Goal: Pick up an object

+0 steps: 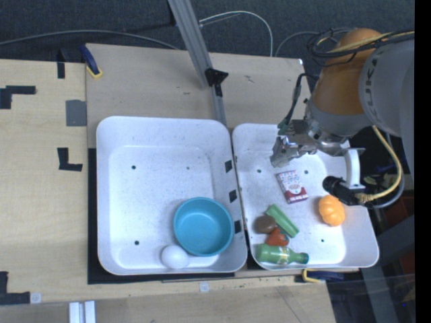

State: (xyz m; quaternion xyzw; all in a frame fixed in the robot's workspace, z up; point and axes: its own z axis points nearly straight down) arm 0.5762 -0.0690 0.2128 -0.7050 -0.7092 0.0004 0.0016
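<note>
While the hand (286, 150) is seen from above hovering over the far part of the right bin (250, 147), its grip too blurred to be judged, nothing is held, and the nearest candidate, a small red-and-white packet (291, 186), lies just below it, ungrasped.

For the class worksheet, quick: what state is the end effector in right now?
End effector: over the right bin, above the small red and white carton; open or closed cannot be told, and nothing is seen held.
</note>
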